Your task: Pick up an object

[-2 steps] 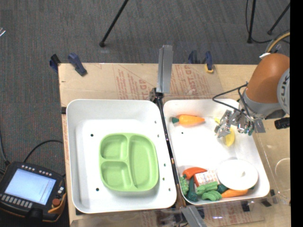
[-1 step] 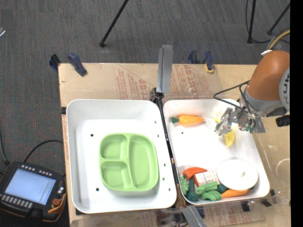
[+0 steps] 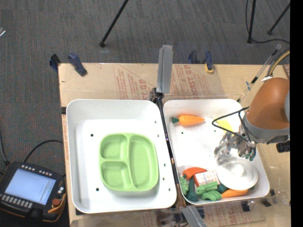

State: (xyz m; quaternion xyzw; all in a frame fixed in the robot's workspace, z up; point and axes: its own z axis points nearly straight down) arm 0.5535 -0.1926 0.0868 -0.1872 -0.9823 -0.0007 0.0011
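Metallic gripper [image 3: 235, 150] above round white bowl [image 3: 237, 174]

Even overhead light, perhaps slightly soft.

Teach pendant [image 3: 29, 189] on carpet, lower left; blue clamps [image 3: 75, 63] on bench edge.

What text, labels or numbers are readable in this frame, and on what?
Red print on the cardboard sheet under the bins: there are letters and triangle marks, but upside down and too blurred to read with confidence.
Small red and white box in the right bin: some printing, too small to read.
Teach pendant on the floor at lower left: screen lit, nothing legible.
Green divided plate in the left bin: no text.
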